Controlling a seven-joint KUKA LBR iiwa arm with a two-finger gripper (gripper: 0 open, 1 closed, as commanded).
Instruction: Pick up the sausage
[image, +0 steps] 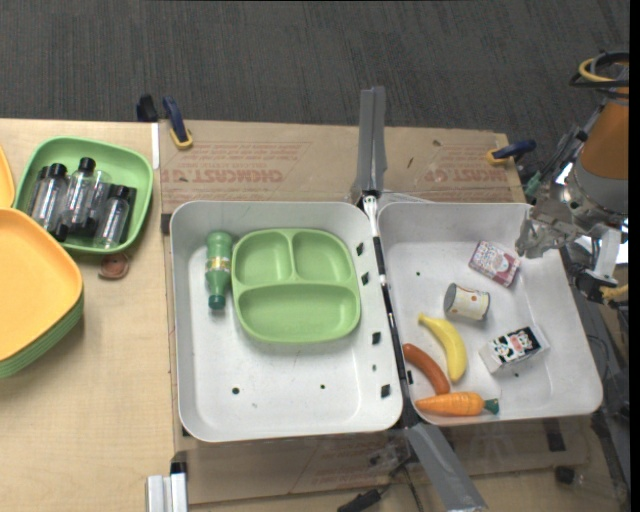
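**Entry: sausage, right bin, awaiting pick**

Item sought: sausage (427, 368), reddish-orange, lying slantwise against the left wall of the right bin (560, 400), toward its near-left corner. Just beside it: banana (447, 344) on its right, carrot (455, 404) below along the near edge. Also in that bin: small cylinder can (467, 302), pink carton (494, 262), black-and-white carton (513, 347).

Gripper (533, 240): hung over the far-right corner of the right bin, well apart from the sausage. Whether the claw was spread or pressed together could not be told.

Handling note: a good pick would likely need the fingers set across the sausage's short width, clear of the bin wall and the banana.

Surface: left bin (200, 400) held a green divided plate (296, 285) and a green bottle (217, 268). The brown bench (90, 420) carried stacked orange plates (35, 295) and a green tray of bottles (85, 195) at its left edge. Dark carpet (300, 50) lay beyond.
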